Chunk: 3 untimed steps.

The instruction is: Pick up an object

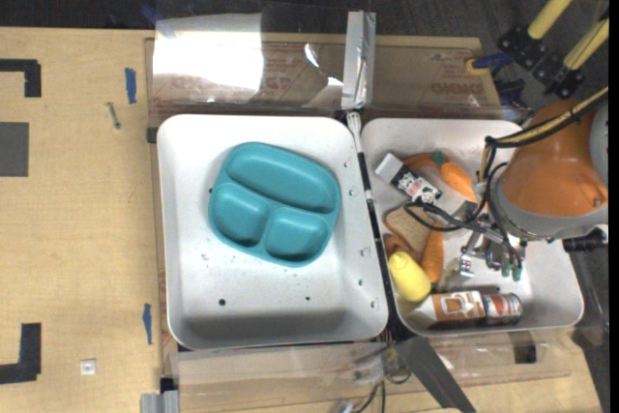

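Several crowded items surround the yellow lemon (408,276): an orange carrot (455,177) beyond, a glossy bottle (476,307) beside. Left sits a smooth teal divided plate (275,202). Whether the end effector (491,251) grips anything, I cannot tell.

text: none legible | cardboard (426,73): faint red print, unreadable | bottle (476,307): label too small

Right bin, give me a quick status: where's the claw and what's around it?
Claw low in the right bin, grip state unclear. Bottle lying just below it. Lemon, carrot crowded close alongside.
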Motion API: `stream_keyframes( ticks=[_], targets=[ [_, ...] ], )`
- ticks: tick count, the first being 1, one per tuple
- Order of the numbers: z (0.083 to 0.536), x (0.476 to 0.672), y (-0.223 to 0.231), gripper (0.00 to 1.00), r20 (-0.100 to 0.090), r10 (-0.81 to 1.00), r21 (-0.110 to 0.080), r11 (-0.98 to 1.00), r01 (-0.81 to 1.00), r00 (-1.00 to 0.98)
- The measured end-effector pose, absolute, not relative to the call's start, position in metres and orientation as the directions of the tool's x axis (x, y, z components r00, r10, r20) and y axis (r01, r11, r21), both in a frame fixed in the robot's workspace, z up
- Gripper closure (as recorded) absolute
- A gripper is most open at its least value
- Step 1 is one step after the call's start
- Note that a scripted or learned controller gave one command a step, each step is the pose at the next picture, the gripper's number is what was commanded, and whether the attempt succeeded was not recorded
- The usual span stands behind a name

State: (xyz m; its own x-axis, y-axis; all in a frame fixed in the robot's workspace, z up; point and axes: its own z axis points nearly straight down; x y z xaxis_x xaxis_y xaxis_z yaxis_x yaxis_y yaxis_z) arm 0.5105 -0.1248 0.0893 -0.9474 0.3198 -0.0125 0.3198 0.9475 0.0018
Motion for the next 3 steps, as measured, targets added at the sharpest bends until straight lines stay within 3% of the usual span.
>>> stream_keyframes(
  ticks=[1, 2, 3],
  targets=[
    [0.127, 0.588, -0.144, 0.0, -0.01, 0.306, 0.002, 0.952, 0.306, -0.952],
    [0.089, 0.573, -0.11, 0.0, -0.009, 0.413, 0.001, 0.911, 0.413, -0.911],
    [0.102, 0.576, -0.109, 1.0, -0.02, 0.411, 0.003, 0.912, 0.411, -0.912]
  ],
)
